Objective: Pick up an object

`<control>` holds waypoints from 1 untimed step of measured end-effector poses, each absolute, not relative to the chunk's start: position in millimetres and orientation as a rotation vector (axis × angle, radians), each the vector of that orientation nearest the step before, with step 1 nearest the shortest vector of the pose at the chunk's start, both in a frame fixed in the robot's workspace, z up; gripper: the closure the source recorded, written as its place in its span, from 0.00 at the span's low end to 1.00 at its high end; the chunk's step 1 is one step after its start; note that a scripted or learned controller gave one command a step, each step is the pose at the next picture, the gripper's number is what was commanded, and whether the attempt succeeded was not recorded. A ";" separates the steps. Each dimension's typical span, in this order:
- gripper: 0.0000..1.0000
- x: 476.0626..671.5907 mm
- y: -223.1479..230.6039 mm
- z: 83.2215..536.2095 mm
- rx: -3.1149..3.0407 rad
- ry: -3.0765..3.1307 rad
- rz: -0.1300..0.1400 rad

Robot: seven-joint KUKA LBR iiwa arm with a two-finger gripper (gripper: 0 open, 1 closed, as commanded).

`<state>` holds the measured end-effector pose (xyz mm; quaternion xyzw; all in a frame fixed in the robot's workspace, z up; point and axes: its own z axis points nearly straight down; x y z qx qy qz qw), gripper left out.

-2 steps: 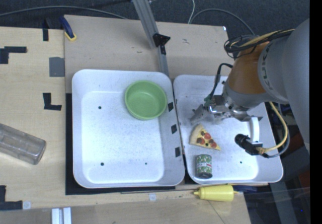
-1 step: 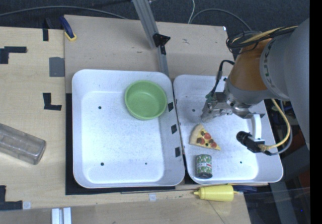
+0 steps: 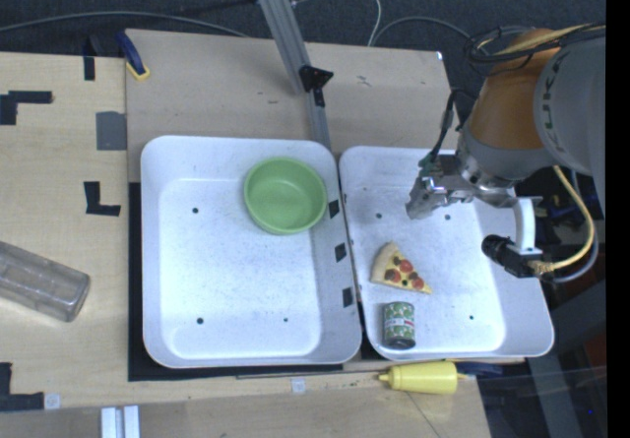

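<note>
In the right bin (image 3: 512, 328) lie a toy pizza slice (image 3: 399, 270) and, nearer the front rim, a small green can (image 3: 399, 324) on its side. A green bowl (image 3: 284, 195) sits in the left bin (image 3: 197, 318) near its back right corner. My gripper (image 3: 425, 201) hangs over the back part of the right bin, up and to the right of the pizza slice, with nothing visibly held. The grey arm with its orange band (image 3: 507, 101) comes in from the right.
A yellow bottle (image 3: 423, 378) lies on the bench just in front of the right bin. A clear plastic cup (image 3: 37, 282) lies at the far left. A grey pole (image 3: 285, 23) slants across the back, ending between the bins. Cables loop at the right.
</note>
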<state>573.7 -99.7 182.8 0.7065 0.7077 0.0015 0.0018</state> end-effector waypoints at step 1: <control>1.00 575.6 -105.4 244.9 2.216 2.219 0.005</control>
